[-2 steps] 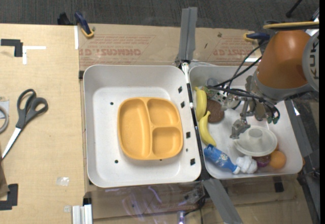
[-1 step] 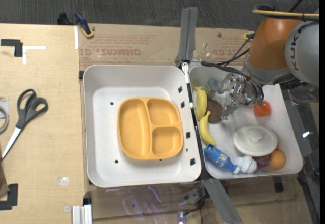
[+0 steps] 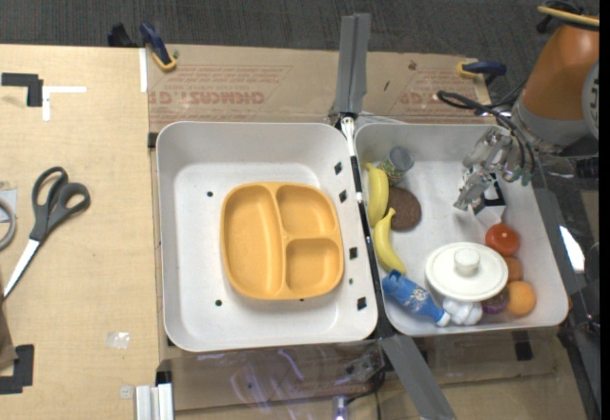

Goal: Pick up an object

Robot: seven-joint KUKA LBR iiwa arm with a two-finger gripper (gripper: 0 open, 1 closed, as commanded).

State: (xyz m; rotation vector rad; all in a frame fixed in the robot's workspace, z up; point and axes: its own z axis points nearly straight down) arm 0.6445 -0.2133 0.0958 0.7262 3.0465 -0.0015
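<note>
While tool [image 3: 474, 191] hovers, tomato [image 3: 501, 239] sits near (lower right).

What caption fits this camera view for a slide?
Gripper hovers over right bin of bananas and white lid; left bin holds a yellow tray.

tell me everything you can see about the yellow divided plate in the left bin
The yellow divided plate is a rounded-square tray, matte orange-yellow and plastic-looking, with three compartments: one long section along its left side and two smaller ones stacked on its right. All three look bare. It lies flat and upright on the floor of the left bin, roughly centred and turned slightly askew. Nothing touches it but the bin floor; the hand hangs over the right bin, well away.
</note>
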